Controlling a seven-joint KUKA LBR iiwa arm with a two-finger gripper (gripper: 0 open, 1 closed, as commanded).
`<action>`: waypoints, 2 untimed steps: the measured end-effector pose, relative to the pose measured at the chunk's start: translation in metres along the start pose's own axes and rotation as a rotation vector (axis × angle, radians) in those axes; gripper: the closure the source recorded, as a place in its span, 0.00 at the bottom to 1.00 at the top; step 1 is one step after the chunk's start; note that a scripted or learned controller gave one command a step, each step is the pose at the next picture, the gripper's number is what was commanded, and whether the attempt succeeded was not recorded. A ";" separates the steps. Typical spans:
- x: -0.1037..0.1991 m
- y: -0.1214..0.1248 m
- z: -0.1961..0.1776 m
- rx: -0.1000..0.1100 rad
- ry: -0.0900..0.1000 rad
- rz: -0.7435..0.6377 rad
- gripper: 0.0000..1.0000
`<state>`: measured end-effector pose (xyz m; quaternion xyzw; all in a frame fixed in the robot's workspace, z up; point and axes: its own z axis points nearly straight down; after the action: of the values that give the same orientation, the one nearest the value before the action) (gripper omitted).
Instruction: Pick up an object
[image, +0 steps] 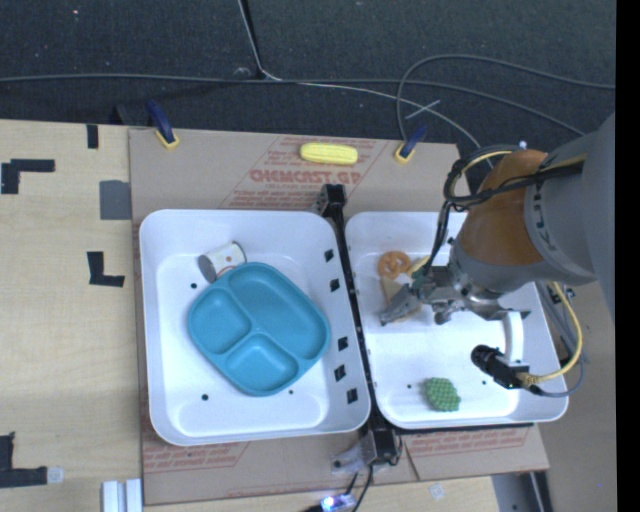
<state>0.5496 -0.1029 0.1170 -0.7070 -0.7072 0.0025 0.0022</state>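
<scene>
Dark fabric with loose cables is seen behind the bench (60, 300), on which a cardboard sheet (280, 175) is held down by two clamps at its far edge, presumably so the bins cannot slide. Two shallow white bins are set side by side on that sheet. A yellow corn cob (328, 153) lies on the cardboard beyond the bins, well apart from the arm.

In the left bin (160, 400), a blue divided plate (258, 327) is laid flat near the middle, and a small white cup (222, 260) on its side is touching the plate's far edge.

In the right bin (470, 412), a small orange ring-shaped item (394, 265) lies near the far left corner, and a green knobbly object (440, 393) rests near the front wall. The arm (520, 225) is lowered into this bin from the right, with the end effector (405, 305) placed just in front of the orange item and well apart from the green one. The orange item is therefore judged the likelier target. Nothing can be made out between the fingers; whether the end effector is released or clenched cannot be told. No object is seen lifted, so the pick is judged not yet done.
</scene>
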 end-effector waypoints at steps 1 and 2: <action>0.001 0.001 -0.013 -0.003 0.001 -0.003 1.00; 0.007 -0.001 -0.056 -0.010 0.000 -0.001 1.00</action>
<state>0.5484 -0.0961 0.1735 -0.7065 -0.7077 -0.0009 -0.0012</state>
